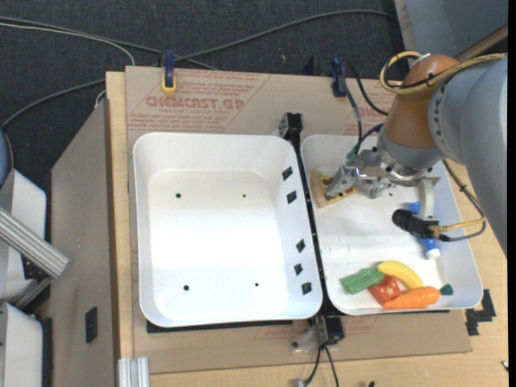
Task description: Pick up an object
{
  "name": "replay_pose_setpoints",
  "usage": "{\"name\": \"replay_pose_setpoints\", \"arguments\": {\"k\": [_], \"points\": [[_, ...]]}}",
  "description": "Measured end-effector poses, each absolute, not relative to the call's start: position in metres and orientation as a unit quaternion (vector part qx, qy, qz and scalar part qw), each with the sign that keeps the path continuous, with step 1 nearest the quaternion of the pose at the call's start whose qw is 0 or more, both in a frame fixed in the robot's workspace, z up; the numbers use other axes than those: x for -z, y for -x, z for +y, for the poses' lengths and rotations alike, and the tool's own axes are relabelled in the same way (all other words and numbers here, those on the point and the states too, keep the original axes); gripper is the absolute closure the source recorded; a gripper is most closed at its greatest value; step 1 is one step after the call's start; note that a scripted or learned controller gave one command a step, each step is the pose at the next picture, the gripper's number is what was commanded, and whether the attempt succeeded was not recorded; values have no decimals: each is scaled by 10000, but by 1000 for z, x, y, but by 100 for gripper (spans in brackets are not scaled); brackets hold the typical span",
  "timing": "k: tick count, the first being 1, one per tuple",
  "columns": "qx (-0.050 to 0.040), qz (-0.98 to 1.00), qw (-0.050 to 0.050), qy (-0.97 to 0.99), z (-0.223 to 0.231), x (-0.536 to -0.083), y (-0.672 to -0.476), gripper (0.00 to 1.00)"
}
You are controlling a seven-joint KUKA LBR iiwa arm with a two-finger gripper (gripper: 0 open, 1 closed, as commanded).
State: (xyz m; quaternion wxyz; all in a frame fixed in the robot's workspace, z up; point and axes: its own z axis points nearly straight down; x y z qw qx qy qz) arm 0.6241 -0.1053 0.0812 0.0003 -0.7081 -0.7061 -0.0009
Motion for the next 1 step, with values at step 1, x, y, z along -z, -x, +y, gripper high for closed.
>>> {"name": "replay_pose_setpoints", "arguments": {"k": [1], "points": [[23, -7075, -21, 7067, -128, -88, -654, 0]]}}
